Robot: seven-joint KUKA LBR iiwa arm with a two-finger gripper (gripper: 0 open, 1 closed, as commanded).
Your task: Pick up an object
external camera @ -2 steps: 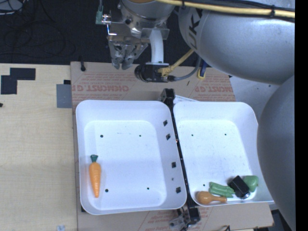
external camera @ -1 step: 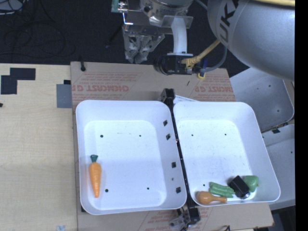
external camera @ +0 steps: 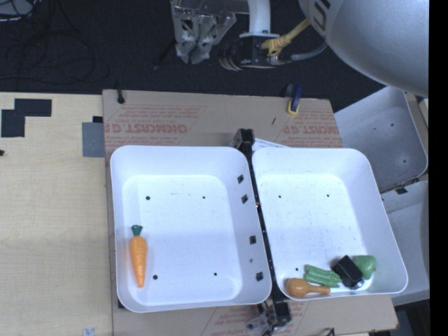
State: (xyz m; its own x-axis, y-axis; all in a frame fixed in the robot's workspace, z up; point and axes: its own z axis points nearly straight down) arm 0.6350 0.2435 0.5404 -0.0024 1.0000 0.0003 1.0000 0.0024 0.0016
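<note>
An orange toy carrot [external camera: 138, 260] with a green top lies near the front left corner of the left bin [external camera: 178, 165]. In the front right corner of the right bin [external camera: 315, 165] several small things are bunched together: a green pod [external camera: 321, 275], a black block [external camera: 348, 271], a light green piece [external camera: 366, 263] and a tan pear-shaped piece [external camera: 305, 288]. My gripper [external camera: 201, 44] hangs high at the back, beyond the bins and above the dark floor, far from every object. Nothing shows in it.
The grey arm body [external camera: 371, 19] fills the upper right corner. A black divider [external camera: 253, 222] with clips joins the two bins. Cardboard [external camera: 210, 121] lies under the bins, and a wooden bench top [external camera: 49, 215] extends to the left.
</note>
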